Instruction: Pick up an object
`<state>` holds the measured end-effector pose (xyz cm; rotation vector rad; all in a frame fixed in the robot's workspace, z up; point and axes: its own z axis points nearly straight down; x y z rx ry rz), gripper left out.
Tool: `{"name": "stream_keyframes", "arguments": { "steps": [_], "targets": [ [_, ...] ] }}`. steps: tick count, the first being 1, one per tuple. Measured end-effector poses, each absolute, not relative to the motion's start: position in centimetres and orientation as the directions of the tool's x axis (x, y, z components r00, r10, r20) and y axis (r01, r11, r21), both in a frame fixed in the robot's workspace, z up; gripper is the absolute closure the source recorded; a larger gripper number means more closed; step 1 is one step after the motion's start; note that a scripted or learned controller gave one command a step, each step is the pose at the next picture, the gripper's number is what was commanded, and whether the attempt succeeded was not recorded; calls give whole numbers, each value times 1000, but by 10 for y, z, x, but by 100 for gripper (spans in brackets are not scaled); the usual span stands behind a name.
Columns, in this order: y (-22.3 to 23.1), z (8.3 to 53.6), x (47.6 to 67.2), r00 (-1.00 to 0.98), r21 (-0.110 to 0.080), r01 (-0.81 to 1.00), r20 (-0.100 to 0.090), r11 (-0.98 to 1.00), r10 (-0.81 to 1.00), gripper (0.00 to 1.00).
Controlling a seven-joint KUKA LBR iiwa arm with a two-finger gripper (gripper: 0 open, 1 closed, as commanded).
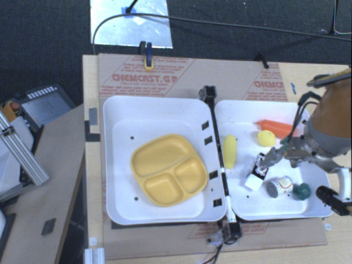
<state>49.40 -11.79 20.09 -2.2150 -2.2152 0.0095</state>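
Dark speckled carpet surrounds a cardboard-topped bench point(181, 73) that carries two shallow white bins side by side. Lying in the left bin point(118, 147), at the centre of the frame, is a yellow plastic plate with three compartments point(168, 169), tilted slightly. The right bin point(242, 202) holds the loose items: a yellow corn cob point(230, 150) lying lengthwise near the divider, a small round yellow fruit point(267, 138) with an orange carrot-shaped piece point(278, 127) just beside it at the upper right, a small black and white box point(256, 176) in the middle, and along the lower edge a grey and white cup on its side point(279, 186) next to a dark green lump point(301, 191).

From the right edge of the frame the grey arm with its orange band point(330, 117) reaches over this bin. Its two-finger gripper point(270, 158) sits low at the top end of the black and white box, touching or just above it. Whether it is released or clenched cannot be told, since the tips blend into the box's dark end. Nothing is visibly lifted off the bin floor.

A square silver sheet point(131, 15) lies on the carpet at the upper left of the frame, and a grey device point(47, 106) sits at the left edge.
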Motion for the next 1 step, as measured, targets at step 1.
{"name": "stream_keyframes", "arguments": {
  "steps": [1],
  "targets": [
    [-118,206,497,-3,1,1000,0,3,1000,0]
  ]
}}
